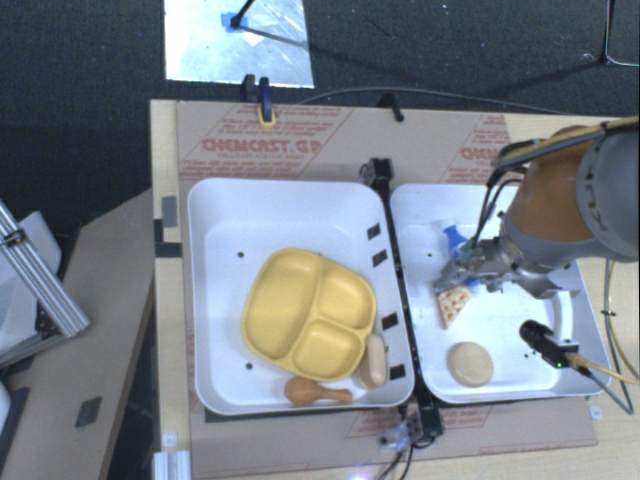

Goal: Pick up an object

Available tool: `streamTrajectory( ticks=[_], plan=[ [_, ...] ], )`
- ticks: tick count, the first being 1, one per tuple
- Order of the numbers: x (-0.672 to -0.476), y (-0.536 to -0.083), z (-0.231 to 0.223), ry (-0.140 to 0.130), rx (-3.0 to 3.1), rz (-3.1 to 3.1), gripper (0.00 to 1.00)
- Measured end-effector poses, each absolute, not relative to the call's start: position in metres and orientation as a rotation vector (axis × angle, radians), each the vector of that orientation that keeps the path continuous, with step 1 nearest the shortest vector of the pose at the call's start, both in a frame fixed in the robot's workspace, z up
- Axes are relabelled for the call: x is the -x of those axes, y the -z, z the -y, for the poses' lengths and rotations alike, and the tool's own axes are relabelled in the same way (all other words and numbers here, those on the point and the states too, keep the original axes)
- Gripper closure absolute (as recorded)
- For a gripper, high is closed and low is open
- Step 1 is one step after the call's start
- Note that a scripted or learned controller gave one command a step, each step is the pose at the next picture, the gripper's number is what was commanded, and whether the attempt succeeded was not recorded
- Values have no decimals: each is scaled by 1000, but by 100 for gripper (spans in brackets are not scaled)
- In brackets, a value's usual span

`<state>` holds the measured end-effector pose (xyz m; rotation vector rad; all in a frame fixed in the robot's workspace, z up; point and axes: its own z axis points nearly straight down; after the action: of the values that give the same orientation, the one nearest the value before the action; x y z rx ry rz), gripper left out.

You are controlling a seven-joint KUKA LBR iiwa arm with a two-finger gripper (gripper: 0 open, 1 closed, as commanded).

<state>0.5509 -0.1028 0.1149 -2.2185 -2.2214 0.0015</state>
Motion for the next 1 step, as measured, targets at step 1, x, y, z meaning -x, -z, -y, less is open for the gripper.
streamTrajectory(
  ticks=[1],
  plan=[
    [-551,-83,102,-2,2218,2221,0]
  ],
)
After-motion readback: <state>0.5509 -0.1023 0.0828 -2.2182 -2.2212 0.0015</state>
